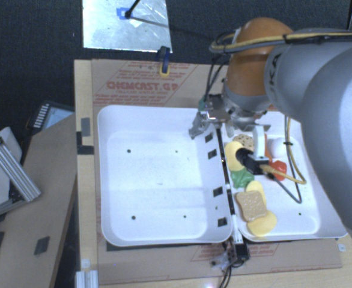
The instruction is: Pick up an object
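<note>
You've got the arm [308, 83] over the right bin [296, 218], at 3 o'clock from the left bin [158, 179]. Gripper [239, 128] sits low at the right bin's 11 o'clock corner; can't tell its state, wrist hides it. Toy food is piled just at 6 o'clock from it: cookie [243, 140], green piece [242, 177], toast slice [251, 205], yellow disc [262, 224], red piece [279, 168].

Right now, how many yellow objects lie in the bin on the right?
3 visible: one yellow piece near the divider under the arm, one just above the toast, one at the front below the toast. The arm may hide more.
</note>
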`<state>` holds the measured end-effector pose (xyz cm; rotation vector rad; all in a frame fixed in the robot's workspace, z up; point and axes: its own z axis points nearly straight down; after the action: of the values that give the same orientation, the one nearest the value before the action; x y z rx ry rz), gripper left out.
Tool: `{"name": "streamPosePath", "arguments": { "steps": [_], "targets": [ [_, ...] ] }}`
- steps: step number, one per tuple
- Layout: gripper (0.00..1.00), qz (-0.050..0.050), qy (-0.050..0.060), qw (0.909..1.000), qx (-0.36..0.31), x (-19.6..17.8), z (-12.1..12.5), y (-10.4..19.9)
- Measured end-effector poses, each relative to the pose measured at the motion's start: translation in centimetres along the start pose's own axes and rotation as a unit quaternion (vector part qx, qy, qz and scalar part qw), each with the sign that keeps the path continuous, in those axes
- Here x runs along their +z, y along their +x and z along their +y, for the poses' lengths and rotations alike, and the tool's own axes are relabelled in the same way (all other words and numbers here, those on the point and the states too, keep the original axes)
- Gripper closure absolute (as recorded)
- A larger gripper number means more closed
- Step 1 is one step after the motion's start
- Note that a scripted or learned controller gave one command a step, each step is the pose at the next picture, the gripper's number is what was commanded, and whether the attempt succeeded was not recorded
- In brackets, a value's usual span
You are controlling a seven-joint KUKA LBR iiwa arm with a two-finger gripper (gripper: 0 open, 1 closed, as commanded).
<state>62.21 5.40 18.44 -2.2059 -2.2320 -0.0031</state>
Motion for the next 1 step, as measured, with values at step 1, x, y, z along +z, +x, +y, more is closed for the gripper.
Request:
{"name": "streamPosePath", "arguments": {
  "steps": [1],
  "targets": [
    [0.00, 0.000, -0.003, 1.0000, -0.001, 7.63, 4.86, 10.35]
  ]
}}
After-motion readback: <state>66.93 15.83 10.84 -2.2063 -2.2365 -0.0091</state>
